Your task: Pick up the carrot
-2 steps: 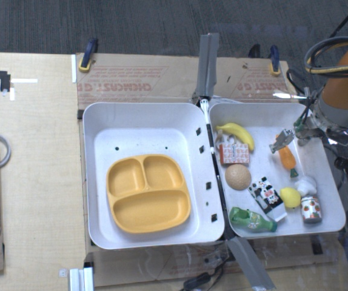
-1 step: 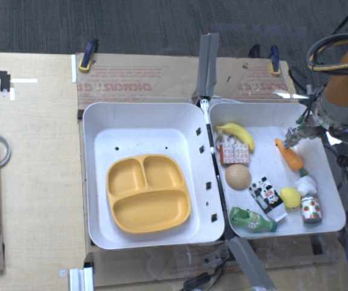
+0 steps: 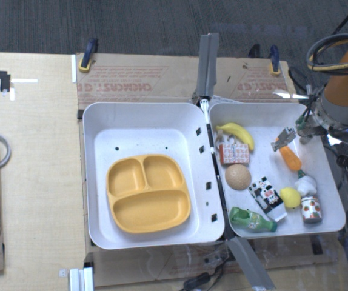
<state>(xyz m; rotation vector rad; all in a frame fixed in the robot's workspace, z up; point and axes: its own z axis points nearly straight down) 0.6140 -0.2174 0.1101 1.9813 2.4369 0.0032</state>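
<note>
I saw the claw (image 3: 283,140) poised just above the carrot (image 3: 291,158) in the right bin (image 3: 334,180); its grip I couldn't tell.

You are looking down from one fixed camera set above the bench, tilted so the far edge of the scene sits at the top and the near edge at the bottom. It stands well back: both white bins fit in full, the left bin (image 3: 95,180) with its yellow divided plate (image 3: 148,193) near the middle of your picture and the right bin (image 3: 334,193) toward the right side. Beyond the bins you see the cardboard sheet (image 3: 162,80) and dark floor (image 3: 131,11); to the left, the pale bench top (image 3: 28,162). The arm (image 3: 344,90) enters at the right edge, cropped by it.
</note>
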